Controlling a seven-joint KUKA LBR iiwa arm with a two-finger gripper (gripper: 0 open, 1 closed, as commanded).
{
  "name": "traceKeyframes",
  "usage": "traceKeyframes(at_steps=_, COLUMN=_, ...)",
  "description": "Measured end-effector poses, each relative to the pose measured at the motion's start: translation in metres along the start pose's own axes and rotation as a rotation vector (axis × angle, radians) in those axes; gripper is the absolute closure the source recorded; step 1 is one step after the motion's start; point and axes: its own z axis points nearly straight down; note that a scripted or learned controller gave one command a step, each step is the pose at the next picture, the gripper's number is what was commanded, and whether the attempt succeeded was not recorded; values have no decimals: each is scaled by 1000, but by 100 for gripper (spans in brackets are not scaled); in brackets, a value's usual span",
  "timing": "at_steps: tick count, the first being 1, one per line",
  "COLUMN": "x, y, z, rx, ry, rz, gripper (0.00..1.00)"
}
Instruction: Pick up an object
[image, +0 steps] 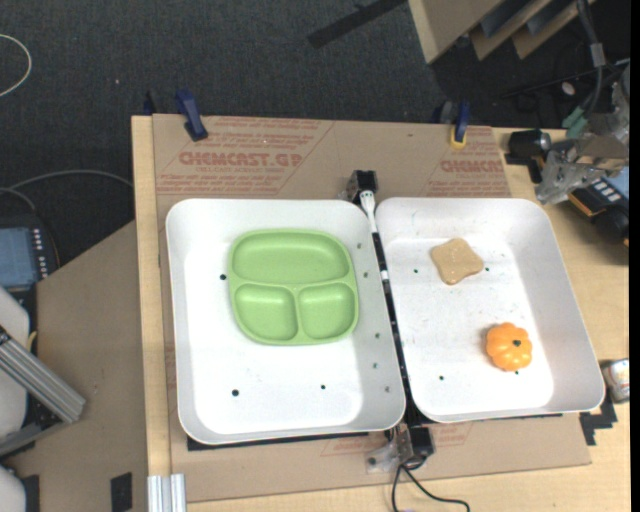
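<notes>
Camera view records two white bins on a cardboard-covered bench, with the right bin (545, 300) taken as reference. Inside the right bin, toward its near right corner, sits a small orange pumpkin-shaped object (508, 346). Inside the same bin, toward its far side and near the centre, lies a flat tan piece (456, 261) of irregular outline. The two are well apart, and neither touches a wall. Just beside the right bin, on its left, the left bin (190, 330) holds a green divided tray (295, 286) lying flat, compartments up. The state of the claw cannot be told from this view. Judgement: the task stands at its opening step, since no object is lifted or engaged and all rest on the bin floors. The next move calls for choosing a target and descending over it. The pumpkin appears the better candidate, being rounded, raised and free on all sides. The tan piece looks low and may offer little to pinch. The tray looks too broad for a two-finger grasp except at its rim.
</notes>
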Motion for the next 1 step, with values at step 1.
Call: traceKeyframes(at_steps=1, x=-16, y=36, z=-81, rx=-23, ry=-8, rz=-3, gripper=100)
